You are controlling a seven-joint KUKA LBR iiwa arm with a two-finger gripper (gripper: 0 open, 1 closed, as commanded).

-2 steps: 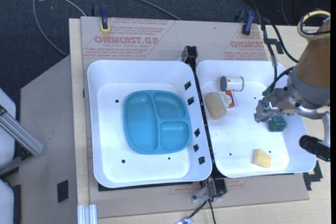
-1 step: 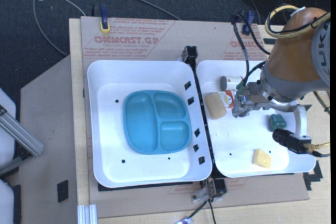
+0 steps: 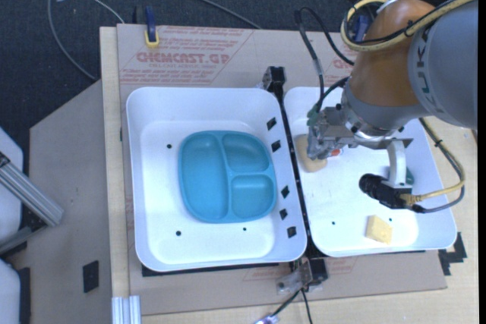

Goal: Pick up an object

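The grey arm's two-finger gripper (image 3: 323, 146) is lowered over a small tan rounded object (image 3: 313, 155) in the right shallow white bin (image 3: 425, 235); finger state cannot be told. Centring before closing is advised.

The brown board (image 3: 190, 49) under the bins bears red print along its far edge, reading "CHEMCAST GP" in large letters, with smaller lines above and below too small to read. Grey letters on the arm (image 3: 444, 64) are cut off.
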